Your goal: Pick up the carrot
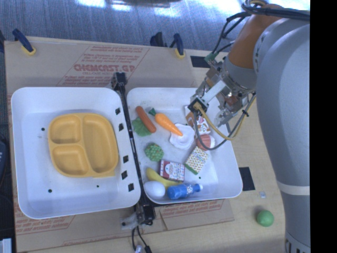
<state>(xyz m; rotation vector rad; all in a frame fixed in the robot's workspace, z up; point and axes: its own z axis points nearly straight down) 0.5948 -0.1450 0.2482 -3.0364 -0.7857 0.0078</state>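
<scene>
The carrot [168, 124] is orange with a green top and lies slanted in the upper middle of the right bin [227, 162]. Its tip rests against a white item [182, 137]. My gripper [209, 116] hangs over the bin's upper right part, a short way right of the carrot and apart from it. Below the gripper I see a red and white item [204, 139], partly hidden by it. Nothing shows between gripper and carrot.
Left of the carrot lies a red-orange sausage-like piece [146, 118] on a green leaf [140, 127]. Further down are a green bumpy ball [154, 152], a red carton [172, 169], a checkered packet [197, 160], a banana [159, 177], an egg [154, 190] and a blue bottle [184, 191]. The left bin holds a yellow divided plate [83, 144].
</scene>
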